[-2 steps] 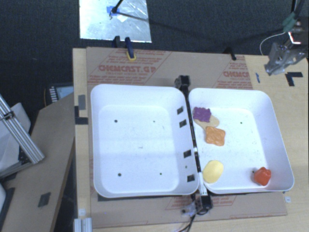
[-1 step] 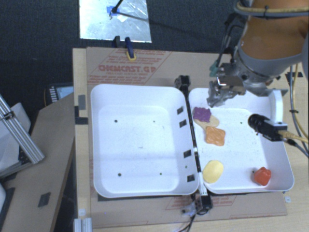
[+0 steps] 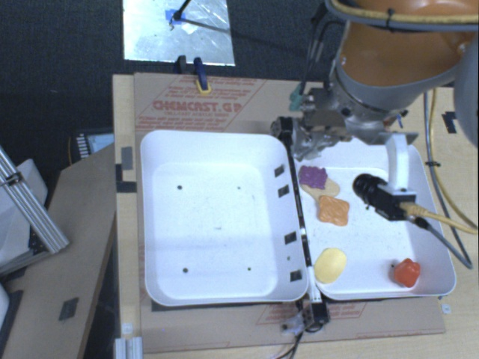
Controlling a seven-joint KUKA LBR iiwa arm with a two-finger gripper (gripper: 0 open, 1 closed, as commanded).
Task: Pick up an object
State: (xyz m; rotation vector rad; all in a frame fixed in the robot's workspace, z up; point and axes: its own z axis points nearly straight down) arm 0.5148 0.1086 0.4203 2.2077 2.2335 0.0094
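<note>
The right bin holds a purple object, an orange object just below it, a yellow round object near the front left corner and a red object at the front right. My gripper hangs over the bin's back left corner, just above and behind the purple object. The wrist body hides its fingertips. Nothing is seen held.
The left bin lies beside the right one, sharing a clipped divider. A black cylindrical part with a cable juts over the right bin. A shiny square sheet lies behind the bench.
</note>
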